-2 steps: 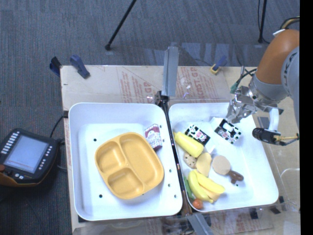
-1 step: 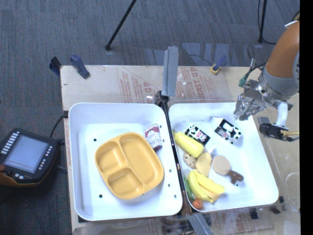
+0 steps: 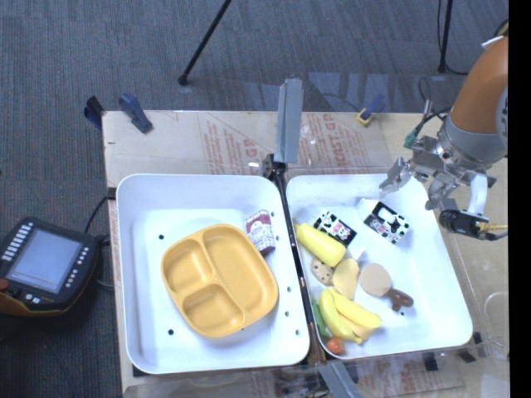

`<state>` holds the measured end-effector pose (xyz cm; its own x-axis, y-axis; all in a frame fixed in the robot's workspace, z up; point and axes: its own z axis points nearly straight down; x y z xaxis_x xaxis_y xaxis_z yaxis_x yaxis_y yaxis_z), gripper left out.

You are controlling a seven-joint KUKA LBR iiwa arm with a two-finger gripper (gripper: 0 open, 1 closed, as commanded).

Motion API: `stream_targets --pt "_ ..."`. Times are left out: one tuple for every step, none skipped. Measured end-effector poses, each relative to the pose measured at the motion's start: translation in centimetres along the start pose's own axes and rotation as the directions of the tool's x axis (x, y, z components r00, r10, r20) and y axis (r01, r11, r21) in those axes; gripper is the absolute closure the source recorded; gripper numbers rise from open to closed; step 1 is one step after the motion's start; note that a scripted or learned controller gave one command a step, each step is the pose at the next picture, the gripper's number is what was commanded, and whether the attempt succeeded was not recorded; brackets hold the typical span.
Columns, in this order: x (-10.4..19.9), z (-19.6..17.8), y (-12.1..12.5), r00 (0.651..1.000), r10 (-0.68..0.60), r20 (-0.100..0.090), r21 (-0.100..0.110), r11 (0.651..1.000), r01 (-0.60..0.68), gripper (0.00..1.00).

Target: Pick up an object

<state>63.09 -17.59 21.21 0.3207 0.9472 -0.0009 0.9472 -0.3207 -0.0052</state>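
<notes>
claw: sits at the end of the grey arm with its orange band, over the far right corner of the right bin. two pale fingers are spread well apart, pointing down and toward the bin's far wall. nothing lies between them; it has hold of nothing.

right bin, contents, all resting on the white floor and apart from the claw:
- black-and-white patterned packet, near the far wall, closest item to the claw.
- second black-and-white packet, to its left, touching the yellow corn-like piece.
- brown cookie with dark dots, just below the yellow piece.
- pale wedge-shaped piece, beside the cookie.
- tan round piece with a brown stub at its lower right.
- bananas, toward the near wall, with a green item and a small red-orange item at their left and lower edge.

left bin, contents:
- yellow three-compartment tray, lying flat in the middle.
- small red-and-white carton, just beyond the tray's far right corner, near the divider between bins.

surroundings: teach pendant on the carpet to the left of the bench; blue clamps at the bench's far left edge.
</notes>
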Motion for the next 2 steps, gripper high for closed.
stream_targets --pt "0.0 0.0 0.0 1.0 0.0 0.0 0.0 1.0 0.0 0.0" --pt "-0.8 -14.1 -3.8 0.999 -0.049 -0.001 -0.012 0.999 0.049 0.0"
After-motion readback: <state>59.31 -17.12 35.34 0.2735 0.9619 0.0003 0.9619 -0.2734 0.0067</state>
